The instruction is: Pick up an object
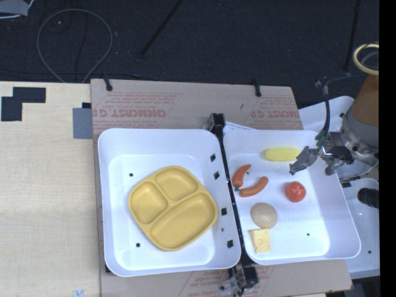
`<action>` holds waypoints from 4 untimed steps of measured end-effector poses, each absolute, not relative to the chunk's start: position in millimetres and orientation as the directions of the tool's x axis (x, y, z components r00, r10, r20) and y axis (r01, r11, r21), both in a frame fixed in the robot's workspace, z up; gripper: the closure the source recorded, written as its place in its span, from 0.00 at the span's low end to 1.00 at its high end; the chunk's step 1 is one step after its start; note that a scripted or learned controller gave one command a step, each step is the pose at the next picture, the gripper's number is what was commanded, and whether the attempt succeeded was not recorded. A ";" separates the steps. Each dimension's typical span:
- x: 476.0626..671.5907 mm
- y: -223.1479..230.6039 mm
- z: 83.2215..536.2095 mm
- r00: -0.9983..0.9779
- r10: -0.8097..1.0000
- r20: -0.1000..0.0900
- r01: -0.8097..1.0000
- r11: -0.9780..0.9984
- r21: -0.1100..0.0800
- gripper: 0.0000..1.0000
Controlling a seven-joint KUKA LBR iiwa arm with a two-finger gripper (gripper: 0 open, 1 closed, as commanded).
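Two shallow white bins side by side on a cardboard sheet (185, 107) over a pale wooden bench (43, 184). In the left bin (114, 144): a yellow divided plate (172, 208) with three compartments, lying flat and turned at a slant. In the right bin (334, 228): a yellow corn cob (281, 154) near the far wall; a small orange-red chili pepper (241, 174) close to the divider between the bins; a reddish sausage (253, 187) just beside the pepper, toward the near side; a red tomato (296, 192) right of the sausage and apart from it; a beige egg-shaped piece (264, 215) near the middle; a yellow cheese wedge (261, 241) just beside the egg-shaped piece, toward the near wall. Reaching in from the right, above the right bin's far right part: grey arm with orange band (366, 101) and a dark gripper (304, 161), just right of the corn cob and above the tomato in the view, not visibly touching either. Cannot tell whether released or clenched; nothing seen caught in it. All six small items resting on the bin floor. Beyond the bench, dark floor with looping cables (74, 42).
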State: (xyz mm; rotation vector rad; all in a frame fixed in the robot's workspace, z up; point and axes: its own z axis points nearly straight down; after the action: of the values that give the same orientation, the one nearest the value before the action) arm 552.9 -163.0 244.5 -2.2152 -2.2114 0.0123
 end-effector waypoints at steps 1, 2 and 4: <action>555.1 -163.1 250.8 0.000 1.000 0.001 1.000 0.000 -0.003 0.00; 547.2 -164.9 189.4 0.000 1.000 0.003 1.000 0.000 -0.009 0.00; 546.3 -171.2 87.6 0.000 1.000 0.003 1.000 0.000 -0.008 0.00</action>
State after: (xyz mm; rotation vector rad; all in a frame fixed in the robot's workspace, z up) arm 546.3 -171.2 87.6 -2.2164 -2.2161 0.0056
